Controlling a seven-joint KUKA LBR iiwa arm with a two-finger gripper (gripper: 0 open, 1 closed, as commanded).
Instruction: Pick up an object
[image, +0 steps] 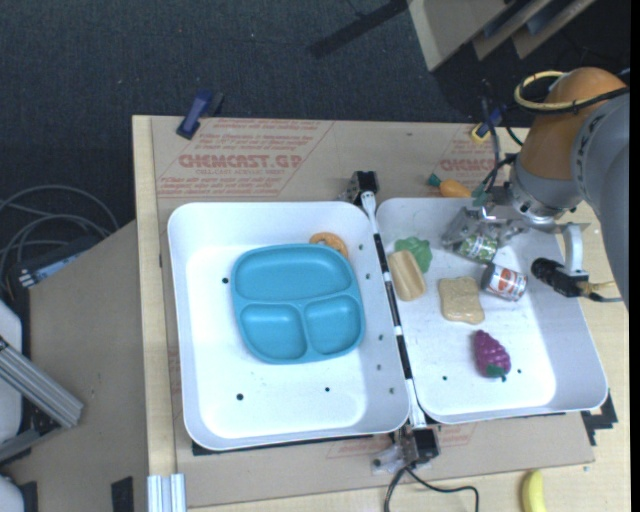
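The gripper (480, 232) hangs low in the right bin (560, 385), just above a green-labelled can (480, 247); its grip state cannot be told. Brown board (240, 155) reads "CHEMCAST G.P".

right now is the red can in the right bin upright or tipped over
Tipped over: the red can lies on its side on the right bin floor.

bright, even overhead light; soft shadows, slight glare on white bins (200, 400), mildly grainy.
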